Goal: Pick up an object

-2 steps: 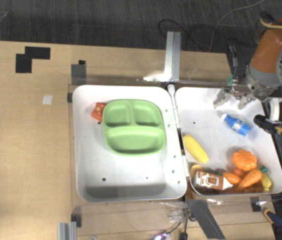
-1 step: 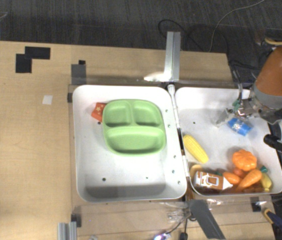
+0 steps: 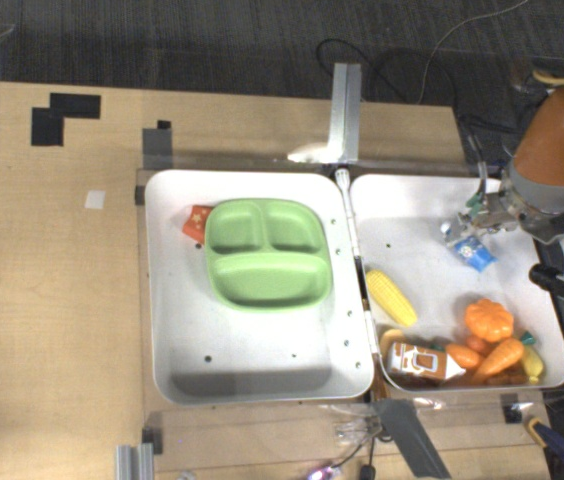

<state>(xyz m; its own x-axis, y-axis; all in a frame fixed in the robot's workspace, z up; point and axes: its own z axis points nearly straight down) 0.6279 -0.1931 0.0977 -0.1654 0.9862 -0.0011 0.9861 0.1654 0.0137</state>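
My gripper [image 3: 470, 224] hangs over the upper right part of the right bin [image 3: 402, 203], reaching in from the right below the orange band of the arm [image 3: 547, 143]. A small blue and white object [image 3: 476, 255] lies just below and beside the gripper tip; whether they touch I cannot tell. A yellow corn cob [image 3: 391, 297] lies near the bin's left wall. An orange pumpkin [image 3: 489, 320], a carrot [image 3: 503, 356] and a brown bottle with a white label [image 3: 424, 362] crowd the lower right corner.
The left bin [image 3: 177, 348] holds a green divided plate [image 3: 266, 252] with a small red item [image 3: 195, 224] at its left edge. A metal post [image 3: 346, 108] stands behind the divider between the bins. Cables run along the right side.
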